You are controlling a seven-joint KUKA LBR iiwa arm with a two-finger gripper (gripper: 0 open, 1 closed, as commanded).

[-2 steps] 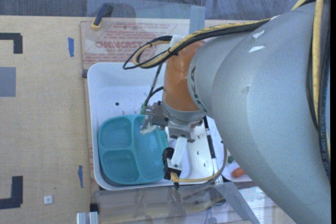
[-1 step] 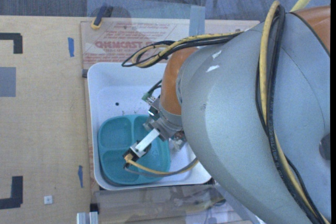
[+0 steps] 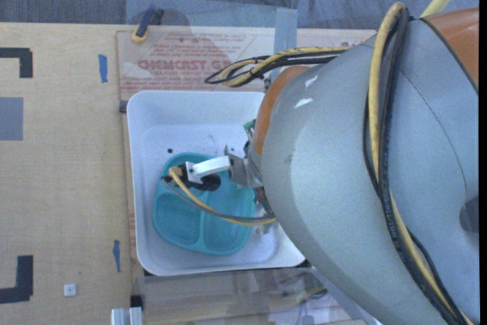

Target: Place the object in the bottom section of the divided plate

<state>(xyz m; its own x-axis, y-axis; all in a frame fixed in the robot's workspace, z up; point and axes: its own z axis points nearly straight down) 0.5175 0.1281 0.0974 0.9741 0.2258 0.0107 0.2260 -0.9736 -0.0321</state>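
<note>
Scene: a white bin (image 3: 141, 164) on the bench holds a teal divided plate (image 3: 183, 223), which sits toward the bin's near-left part.
Arm: the grey arm (image 3: 365, 179) reaches in from the right and covers the bin's right side.
Gripper: the gripper (image 3: 242, 170) is low over the plate's upper part. We cannot tell from this angle whether it is open, closed or carrying anything.
Object: we cannot pick it out with any confidence. If it is in the gripper or under the wrist, the arm hides it.
Other marks: there is a small dark speck (image 3: 170, 151) on the bin floor above the plate, too small for us to name.
Plate, lower sections: the two compartments nearest the bin's lower rim look bare and teal, with nothing resting in them.
Progress: we judge the placement not yet done, since the target section looks unfilled.
Left to do: as we read it, bring the object over the bottom section, set it down inside the divider and release it.
Caution: the gripper sits above the upper section, so a release here would likely land in the wrong compartment.
</note>
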